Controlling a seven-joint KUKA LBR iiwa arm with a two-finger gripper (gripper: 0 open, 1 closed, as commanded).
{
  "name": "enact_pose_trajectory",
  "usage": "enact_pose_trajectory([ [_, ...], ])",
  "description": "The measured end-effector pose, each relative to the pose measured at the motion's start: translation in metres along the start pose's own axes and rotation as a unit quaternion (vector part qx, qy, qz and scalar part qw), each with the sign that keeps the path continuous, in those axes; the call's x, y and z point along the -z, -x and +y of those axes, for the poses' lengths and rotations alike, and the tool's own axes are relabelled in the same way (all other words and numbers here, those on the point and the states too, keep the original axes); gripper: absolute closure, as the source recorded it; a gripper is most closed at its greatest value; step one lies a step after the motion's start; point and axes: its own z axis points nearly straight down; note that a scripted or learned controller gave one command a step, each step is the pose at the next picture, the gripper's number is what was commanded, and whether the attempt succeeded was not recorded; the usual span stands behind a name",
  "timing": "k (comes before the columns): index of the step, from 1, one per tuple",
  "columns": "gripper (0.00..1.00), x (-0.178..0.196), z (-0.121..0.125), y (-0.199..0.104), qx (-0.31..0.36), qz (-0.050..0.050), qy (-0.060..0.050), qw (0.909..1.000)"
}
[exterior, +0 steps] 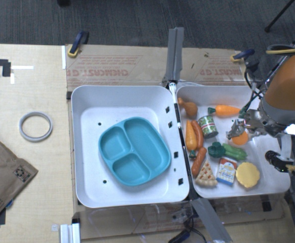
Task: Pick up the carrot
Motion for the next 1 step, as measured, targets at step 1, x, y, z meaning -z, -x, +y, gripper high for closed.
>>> enact_pose_trajectory([
  [1, 1.00, 0.0802, -0.0013, -0.0939, -0.016, -0.001, 0.001, 0.9999],
])
